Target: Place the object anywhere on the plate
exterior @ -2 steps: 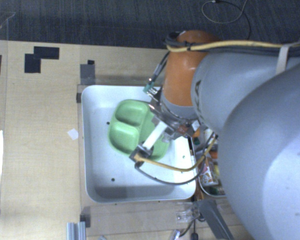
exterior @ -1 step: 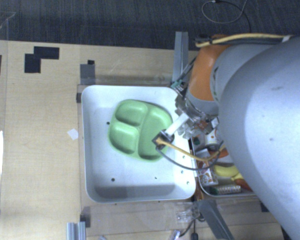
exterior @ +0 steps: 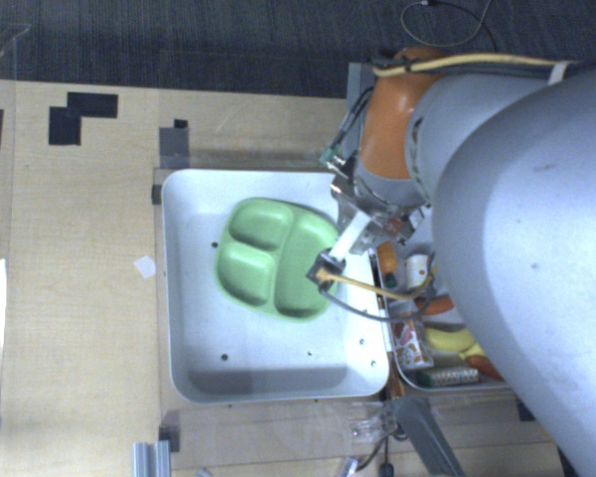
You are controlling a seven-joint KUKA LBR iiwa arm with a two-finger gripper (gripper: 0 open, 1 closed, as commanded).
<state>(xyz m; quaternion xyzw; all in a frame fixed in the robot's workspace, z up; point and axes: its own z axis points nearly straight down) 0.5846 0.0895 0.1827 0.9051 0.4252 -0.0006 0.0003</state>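
At the far left of the frame you had the pale wooden tabletop [exterior: 79, 296], with black angular marks [exterior: 79, 117] in its upper left corner and a small white scrap [exterior: 144, 264] lying just left of the bins. Next came the left bin [exterior: 268, 371], white and shallow, and in its upper right part lay the green plate [exterior: 268, 256], flat on the bin floor. It had two smaller compartments on its left side and one larger on its right, all showing bare green, and its right edge was close to the bin's right wall.

Just beyond that edge, over the seam between the two bins, you saw the hand [exterior: 375, 229] from above, tucked under the orange band [exterior: 392, 127] of the arm. You could not tell whether it was apart, together or clamped on anything.

Further right, a strip of the right bin [exterior: 402, 378] showed beneath the arm. In it lay a small white cylinder [exterior: 414, 266], an orange thing [exterior: 439, 306], a yellow thing [exterior: 449, 341] and a printed packet [exterior: 409, 346], crowded together. You could not tell which of these was the object to be moved; all of them lay apart from the plate. The grey arm [exterior: 526, 246] took up the right of the frame.
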